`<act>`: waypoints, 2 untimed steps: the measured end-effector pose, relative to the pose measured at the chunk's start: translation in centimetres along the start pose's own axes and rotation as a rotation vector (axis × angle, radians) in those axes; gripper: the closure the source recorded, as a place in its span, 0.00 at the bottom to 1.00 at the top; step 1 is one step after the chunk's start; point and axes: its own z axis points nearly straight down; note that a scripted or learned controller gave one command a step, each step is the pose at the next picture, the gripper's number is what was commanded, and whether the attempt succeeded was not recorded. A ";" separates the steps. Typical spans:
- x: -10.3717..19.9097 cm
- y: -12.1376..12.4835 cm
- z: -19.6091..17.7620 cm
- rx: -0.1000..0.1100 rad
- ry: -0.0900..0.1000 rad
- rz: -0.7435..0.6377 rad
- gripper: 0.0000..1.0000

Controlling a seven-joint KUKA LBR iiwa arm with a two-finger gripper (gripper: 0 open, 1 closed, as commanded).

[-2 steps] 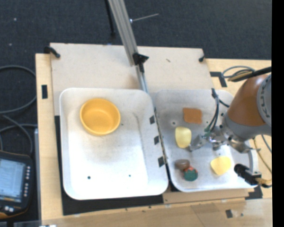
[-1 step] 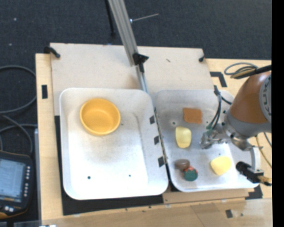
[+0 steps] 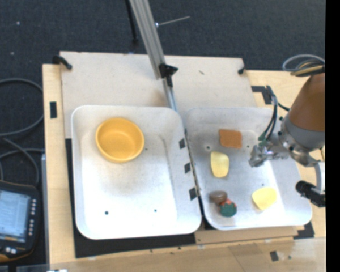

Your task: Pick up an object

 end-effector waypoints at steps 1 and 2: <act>-0.2 0.2 -4.3 0.001 0.000 0.000 1.00; 4.9 2.1 -5.4 0.005 0.003 -0.004 1.00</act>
